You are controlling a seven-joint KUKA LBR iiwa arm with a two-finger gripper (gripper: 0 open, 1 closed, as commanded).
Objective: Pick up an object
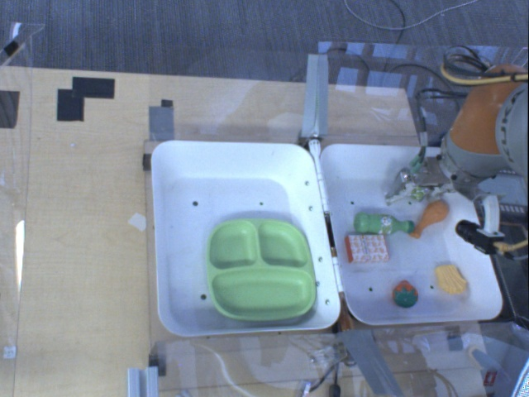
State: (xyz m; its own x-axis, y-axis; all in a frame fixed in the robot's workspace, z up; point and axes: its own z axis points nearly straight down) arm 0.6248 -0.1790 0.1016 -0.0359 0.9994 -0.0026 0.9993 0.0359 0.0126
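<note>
Nearest candidate is the toy drumstick [431,217] in the right bin [364,308], lying tilted with its fat end up toward the arm and its thin end touching the cap end of the green bottle [382,223]; the claw [416,183] hangs just above and beside the drumstick's fat end, metal fingers splayed, released, nothing between them; judgement: this is the approach, grasp not yet made. To do it well the arm should centre over the drumstick's thick part, turn the fingers across its long axis, then descend straight; closing along the axis would likely squirt it out. Risk: the bottle sits in contact, so a low finger could shove both. The red-and-white box [367,248] lies just below the bottle; the small red-and-green toy [405,294] and yellow piece [450,279] sit apart near the front wall, easier fallback picks; the green divided plate [262,268] fills the left bin [173,222], flat and poor for a pinch; desk [74,222] around the bins carries nothing relevant.
</note>
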